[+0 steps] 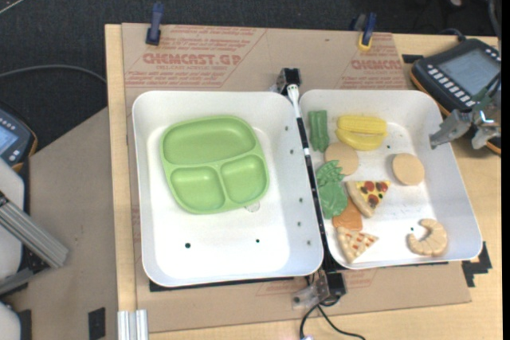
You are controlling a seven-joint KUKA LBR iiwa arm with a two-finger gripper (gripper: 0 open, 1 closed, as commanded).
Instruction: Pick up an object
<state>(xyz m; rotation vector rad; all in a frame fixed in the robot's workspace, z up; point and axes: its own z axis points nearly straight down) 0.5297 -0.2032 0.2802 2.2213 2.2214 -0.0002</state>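
The tool [462, 127] sits at the right edge of the view, just over the right rim of the right bin [456, 171]. It is grey and partly cut off by the frame, and whether it is spread or pressed together cannot be told from this angle. Nothing shows between its tips.

Inside the right bin lie the toy foods. Nearest the tool is a round tan cookie [408, 169], apart from it. Toward the bin's upper middle rests a yellow corn piece [361, 131], with a second tan disc [343, 157] just below it. Along the bin's left wall stands a green bean pod [318, 130], and under it a leafy green piece [331, 185]. Beside the leaf lies a pizza slice [368, 194]; an orange piece [347, 217] sits below the leaf, and another pizza slice [355, 244] lies near the front rim. A croissant [429, 238] occupies the front right corner.

The left bin [151, 195] holds a green divided plate [213, 163], with one long compartment and two smaller ones, set toward the bin's upper half.

Both bins rest side by side on a brown board [239, 52] clamped to the desk [72, 171]. A handheld controller [458, 76] lies beyond the right bin's far corner.
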